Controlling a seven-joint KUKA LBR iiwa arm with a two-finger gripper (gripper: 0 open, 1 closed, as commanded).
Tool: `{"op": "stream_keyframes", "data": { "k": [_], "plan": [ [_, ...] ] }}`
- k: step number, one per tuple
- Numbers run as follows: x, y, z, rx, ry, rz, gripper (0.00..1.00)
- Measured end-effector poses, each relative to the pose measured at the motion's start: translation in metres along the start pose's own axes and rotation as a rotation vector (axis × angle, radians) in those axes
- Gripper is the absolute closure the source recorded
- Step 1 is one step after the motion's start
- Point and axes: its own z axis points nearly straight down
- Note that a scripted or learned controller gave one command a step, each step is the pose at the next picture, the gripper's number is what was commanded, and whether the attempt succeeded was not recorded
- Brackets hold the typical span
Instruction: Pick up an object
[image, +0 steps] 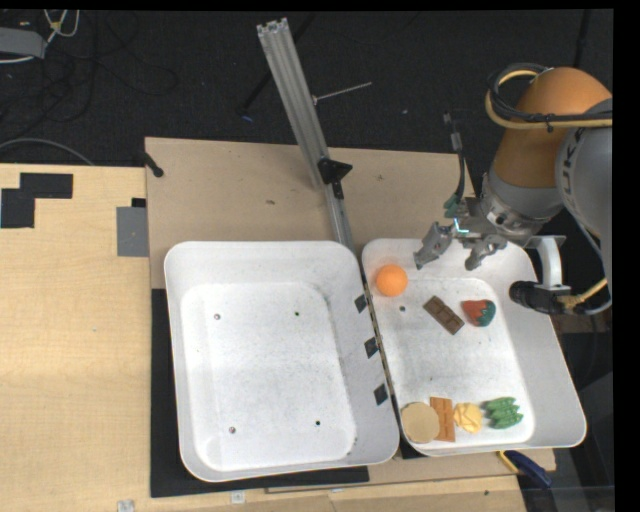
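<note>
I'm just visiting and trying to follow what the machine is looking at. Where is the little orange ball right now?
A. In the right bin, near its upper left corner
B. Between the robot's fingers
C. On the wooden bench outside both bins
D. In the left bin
A: the orange ball lies on the floor of the right bin near its upper left corner, apart from the gripper that hangs above the bin's top edge.

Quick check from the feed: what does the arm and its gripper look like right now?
The arm is grey with a rounded orange band above the wrist. A black and yellowish cable loops over the orange part. The gripper is grey metal with two splayed fingers and a small teal spot near its base.
</note>
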Motion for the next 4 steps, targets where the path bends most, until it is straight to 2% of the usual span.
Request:
{"op": "stream_keyframes", "data": {
  "k": [1,2,3,4],
  "plan": [
    [0.0,0.001,-0.003,-0.005,-0.001,-0.002,0.0],
    [-0.004,0.006,0.058,0.0,-0.001,0.001,0.0],
    [-0.003,0.007,0.109,-0.005,-0.002,0.0,0.0],
    [-0.003,0.007,0.097,-0.006,-0.002,0.001,1.0]
  ]
}}
